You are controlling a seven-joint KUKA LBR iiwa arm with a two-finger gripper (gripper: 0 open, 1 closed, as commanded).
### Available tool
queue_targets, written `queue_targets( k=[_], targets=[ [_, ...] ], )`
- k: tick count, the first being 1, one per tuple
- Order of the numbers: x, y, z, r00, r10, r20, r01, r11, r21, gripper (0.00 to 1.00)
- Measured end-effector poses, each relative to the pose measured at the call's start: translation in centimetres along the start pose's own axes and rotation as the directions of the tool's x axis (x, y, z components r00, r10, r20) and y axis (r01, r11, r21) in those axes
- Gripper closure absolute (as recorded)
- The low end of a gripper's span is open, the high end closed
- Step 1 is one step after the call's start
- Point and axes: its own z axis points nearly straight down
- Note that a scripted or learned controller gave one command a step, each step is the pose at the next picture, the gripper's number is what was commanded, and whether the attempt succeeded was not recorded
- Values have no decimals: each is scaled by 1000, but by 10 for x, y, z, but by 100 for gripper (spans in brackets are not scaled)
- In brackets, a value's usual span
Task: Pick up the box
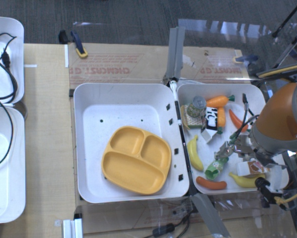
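Observation:
A small black-and-white box (211,118) with an orange side lies in the right bin (260,94), near its upper middle. A second small white box (250,168) with an orange print sits by the bin's lower right, partly under the arm. My gripper (233,148) hangs low over the middle of the right bin, just above a green bottle (215,165) and below-right of the black-and-white box. I see nothing held in it. The grey wrist and orange band (283,114) hide the bin's right side.
The right bin also holds a jar with a grey lid (196,108), a carrot (217,101), a red pepper (236,119), two bananas (194,153) (245,181) and a red sausage (211,184). A yellow divided plate (137,159) lies in the left bin (84,133).

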Motion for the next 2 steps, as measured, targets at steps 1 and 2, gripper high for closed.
queue_targets(
  k=[1, 2],
  targets=[
    [1, 37, 4, 1000, -7, -2, 7, 1000, 15, 0],
    [26, 138, 5, 1000, 21, 0, -21, 1000, 15, 0]
  ],
)
